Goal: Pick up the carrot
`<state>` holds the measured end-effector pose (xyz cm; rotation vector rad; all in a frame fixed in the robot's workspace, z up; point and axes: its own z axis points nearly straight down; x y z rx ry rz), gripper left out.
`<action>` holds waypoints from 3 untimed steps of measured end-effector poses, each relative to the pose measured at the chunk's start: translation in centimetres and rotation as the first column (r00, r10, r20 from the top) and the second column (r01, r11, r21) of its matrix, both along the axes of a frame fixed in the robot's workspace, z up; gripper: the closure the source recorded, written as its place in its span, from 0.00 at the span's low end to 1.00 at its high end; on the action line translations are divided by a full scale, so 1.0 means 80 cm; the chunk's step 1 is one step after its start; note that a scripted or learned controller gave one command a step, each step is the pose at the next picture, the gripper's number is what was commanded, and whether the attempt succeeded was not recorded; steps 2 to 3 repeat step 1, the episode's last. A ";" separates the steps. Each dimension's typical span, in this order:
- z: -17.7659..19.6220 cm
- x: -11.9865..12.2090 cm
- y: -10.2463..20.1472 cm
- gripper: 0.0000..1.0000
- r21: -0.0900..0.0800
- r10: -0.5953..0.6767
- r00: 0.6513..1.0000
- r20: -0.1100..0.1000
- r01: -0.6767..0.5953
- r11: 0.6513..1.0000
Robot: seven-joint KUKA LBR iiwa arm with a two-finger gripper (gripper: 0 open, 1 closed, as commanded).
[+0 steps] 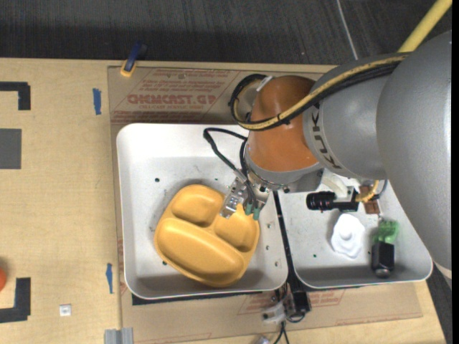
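In the left bin [143, 156], an orange-yellow piece with a small green tip, which I take for the carrot [240, 233], leans against the right side of two big yellow bread-like lumps [197, 242]. My gripper [240, 202] hangs right above the carrot's green end, touching or nearly touching it. The orange band and grey body of the arm cover the bin's back right corner. I see nothing lifted off the bin floor.
The right bin [315, 260] holds a white lumpy object [348, 236] and a green and black object [385, 248] near its right wall. The divider between the bins runs just right of the gripper. A small blue and yellow item [132, 59] lies on the bench behind the bins.
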<state>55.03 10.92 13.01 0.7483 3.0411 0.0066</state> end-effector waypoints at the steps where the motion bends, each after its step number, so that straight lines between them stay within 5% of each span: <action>1: 0.068 -0.044 -0.025 1.00 -0.001 -0.151 0.988 -0.007 0.151 0.989; 3: 0.068 -0.044 -0.025 1.00 -0.001 -0.151 0.988 -0.007 0.151 0.989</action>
